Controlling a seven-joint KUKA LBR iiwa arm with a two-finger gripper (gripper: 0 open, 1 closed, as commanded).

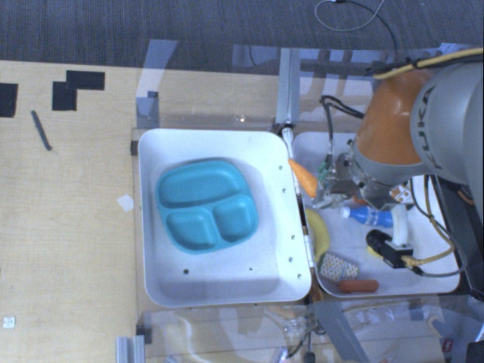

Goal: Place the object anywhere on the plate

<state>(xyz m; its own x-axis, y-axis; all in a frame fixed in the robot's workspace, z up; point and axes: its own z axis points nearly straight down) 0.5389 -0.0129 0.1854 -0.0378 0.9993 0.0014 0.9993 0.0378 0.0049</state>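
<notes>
Camera view: carrot (303, 178) just left of hand (330, 195).

The tabletop (68, 225) is light wood, pale and smooth. Black square marks (76, 89) are stuck near its far left side, and a thin dark stick (41, 130) lies close to them. A tiny white scrap (125, 201) sits on the wood. Behind the tabletop is a dark blue-grey carpet floor (151, 10). A thin wire (363, 10) curls across the carpet at the top right.
</notes>
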